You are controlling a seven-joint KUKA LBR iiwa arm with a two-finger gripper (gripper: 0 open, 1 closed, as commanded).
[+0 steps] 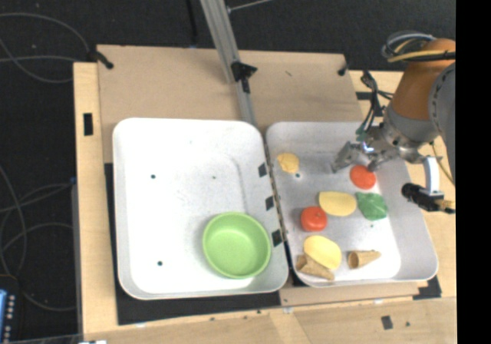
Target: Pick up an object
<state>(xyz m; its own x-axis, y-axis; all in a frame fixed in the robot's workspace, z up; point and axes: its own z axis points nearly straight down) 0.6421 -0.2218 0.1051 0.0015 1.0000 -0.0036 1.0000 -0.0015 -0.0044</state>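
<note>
While the grey arm (418,104) with its orange band reaches in from the right, its claw (354,157) hangs low over the upper part of the right bin (307,139), just above and to the left of a red-orange object (363,176). Whether that object touches the claw cannot be told, and nothing is seen between the fingers; the fingers look spread, one dark tip pointing left toward the bin's middle, so the claw reads as released with nothing in it. Below the red-orange object lie a yellow oval piece (337,203) and, just beside it on the right, a green lumpy piece (372,206). A red tomato-like piece (313,218) sits left of the yellow oval, close to it. Near the bin's front edge rest a larger yellow piece (323,251), a small brown piece (314,269) touching its lower side, and an orange cone (364,258) (lying on its side) a little to the right. A small pale yellow piece (288,163) sits alone near the upper left of the same bin. The left bin (169,158) holds a green bowl (236,245), upright, in its front right corner. Both bins stand side by side on the tan surface (169,81), and a slanted metal pole (219,24) rises behind them.
</note>
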